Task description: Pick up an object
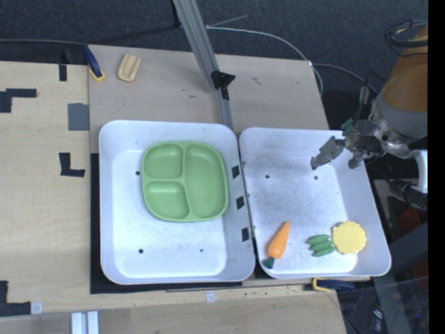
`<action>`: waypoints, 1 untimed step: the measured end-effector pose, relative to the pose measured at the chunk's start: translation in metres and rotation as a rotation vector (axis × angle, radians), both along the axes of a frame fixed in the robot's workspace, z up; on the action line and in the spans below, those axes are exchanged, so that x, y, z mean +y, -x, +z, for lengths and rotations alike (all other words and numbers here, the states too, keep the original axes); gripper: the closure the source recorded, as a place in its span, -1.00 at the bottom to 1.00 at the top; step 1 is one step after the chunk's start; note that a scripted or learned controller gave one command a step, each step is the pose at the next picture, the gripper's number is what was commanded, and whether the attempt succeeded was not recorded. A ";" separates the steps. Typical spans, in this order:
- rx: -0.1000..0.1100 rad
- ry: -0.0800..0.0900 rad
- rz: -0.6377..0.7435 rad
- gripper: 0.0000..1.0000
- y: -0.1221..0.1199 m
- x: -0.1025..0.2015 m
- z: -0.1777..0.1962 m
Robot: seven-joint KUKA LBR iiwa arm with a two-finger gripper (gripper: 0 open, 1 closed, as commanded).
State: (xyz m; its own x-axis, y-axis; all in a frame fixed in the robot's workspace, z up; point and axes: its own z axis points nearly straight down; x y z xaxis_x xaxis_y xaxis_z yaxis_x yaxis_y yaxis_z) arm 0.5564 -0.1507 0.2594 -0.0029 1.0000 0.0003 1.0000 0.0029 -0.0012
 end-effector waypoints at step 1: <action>0.000 0.000 0.000 -1.00 0.000 0.000 0.000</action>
